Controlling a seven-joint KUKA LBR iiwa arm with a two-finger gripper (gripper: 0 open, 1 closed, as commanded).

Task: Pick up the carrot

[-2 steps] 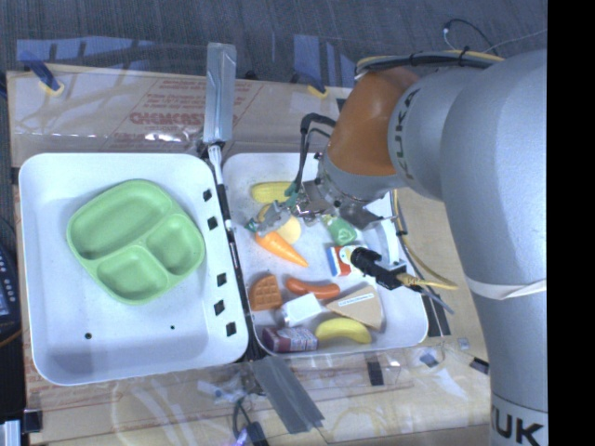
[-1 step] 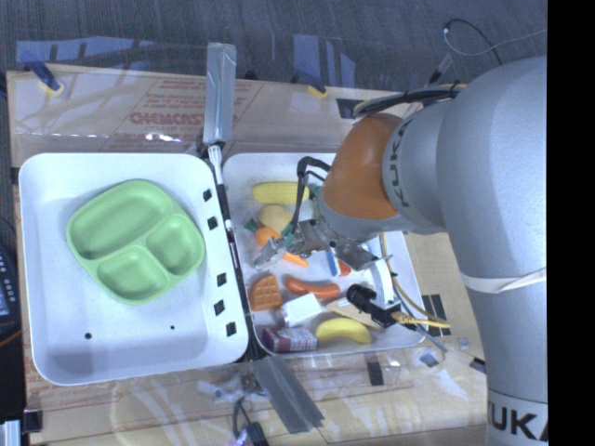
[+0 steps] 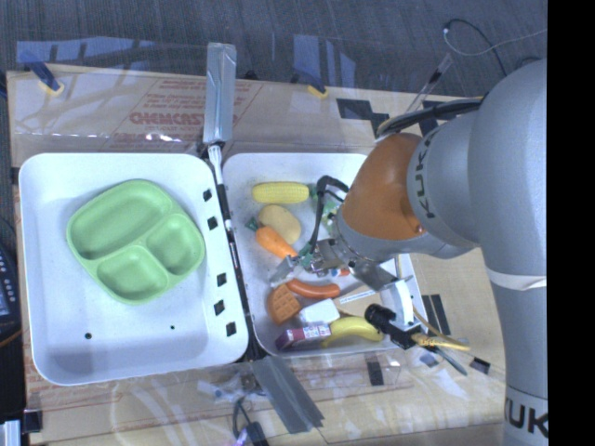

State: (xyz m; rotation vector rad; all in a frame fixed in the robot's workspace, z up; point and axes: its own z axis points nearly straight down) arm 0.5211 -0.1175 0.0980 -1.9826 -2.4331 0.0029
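The gripper (image 3: 299, 264) hangs low in the right bin (image 3: 244, 177), under the arm's orange band (image 3: 381, 198), and its metal tips point toward the view's left; whether it is open or closed I cannot tell, since the tips are small and partly lost among the toys. Just to its upper left lies the carrot (image 3: 275, 241), orange with a bit of green at its upper-left end, slanting down toward the gripper's tips and lying close to them; nothing shows it clasped. Touching the carrot from above is a pale potato-like piece (image 3: 282, 220), and above that, near the bin's far wall, lies a yellow corn cob (image 3: 280, 192). Just below the gripper sits a red sausage (image 3: 313, 288), with an orange waffle-like piece (image 3: 283, 303) to its lower left. Nearer the bin's front wall lie a banana (image 3: 355, 329) and a dark red bar (image 3: 299, 338), side by side, with a small white block (image 3: 320, 311) just above them. The left bin (image 3: 37, 249) holds a green divided plate (image 3: 136, 240), set toward its far half. The grey arm (image 3: 493, 175) comes in from the right and covers much of the right bin's right side.
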